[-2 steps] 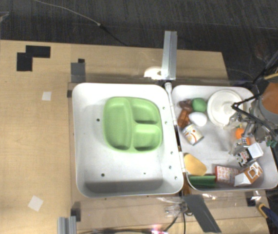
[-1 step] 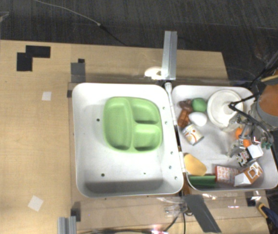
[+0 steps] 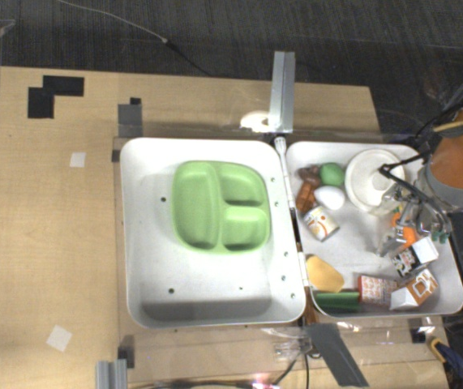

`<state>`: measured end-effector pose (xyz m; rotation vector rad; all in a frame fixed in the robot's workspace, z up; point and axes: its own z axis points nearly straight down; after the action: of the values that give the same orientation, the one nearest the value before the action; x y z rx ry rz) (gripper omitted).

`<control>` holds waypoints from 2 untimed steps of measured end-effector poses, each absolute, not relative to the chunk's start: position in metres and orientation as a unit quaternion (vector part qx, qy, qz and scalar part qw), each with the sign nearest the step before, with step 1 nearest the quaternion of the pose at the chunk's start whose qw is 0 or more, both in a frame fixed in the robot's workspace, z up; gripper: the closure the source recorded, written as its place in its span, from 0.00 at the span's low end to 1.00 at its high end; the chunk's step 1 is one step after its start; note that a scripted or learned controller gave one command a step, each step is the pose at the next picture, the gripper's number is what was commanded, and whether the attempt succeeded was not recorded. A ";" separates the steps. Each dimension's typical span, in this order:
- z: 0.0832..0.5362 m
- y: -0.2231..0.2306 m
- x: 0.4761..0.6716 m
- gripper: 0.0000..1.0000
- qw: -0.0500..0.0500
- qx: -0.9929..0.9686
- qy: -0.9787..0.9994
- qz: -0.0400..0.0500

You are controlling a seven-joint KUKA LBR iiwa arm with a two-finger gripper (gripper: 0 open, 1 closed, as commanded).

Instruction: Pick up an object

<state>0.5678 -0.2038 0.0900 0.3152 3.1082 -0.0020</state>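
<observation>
A dark green cylinder (image 3: 336, 301) lies at six o'clock in the right white bin (image 3: 458, 298). The pincer (image 3: 403, 237) hovers at three o'clock over small clutter; its opening cannot be told. Nothing looks lifted; the pick seems pending.

1. A green divided tray (image 3: 219, 206) lies in the left bin (image 3: 146, 298).
2. The right bin (image 3: 456, 294) holds a white bowl (image 3: 369, 178), a green ball (image 3: 332, 173), a white egg (image 3: 329, 198) and small cartons.
3. The pincer (image 3: 401, 235) hangs over the right bin's far side.
</observation>
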 end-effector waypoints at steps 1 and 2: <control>0.090 -0.203 0.541 0.00 0.009 0.160 0.987 0.000; 0.091 -0.205 0.513 0.00 0.010 0.170 0.985 -0.001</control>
<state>0.5126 -0.2045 0.0908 0.5293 3.0761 -0.0020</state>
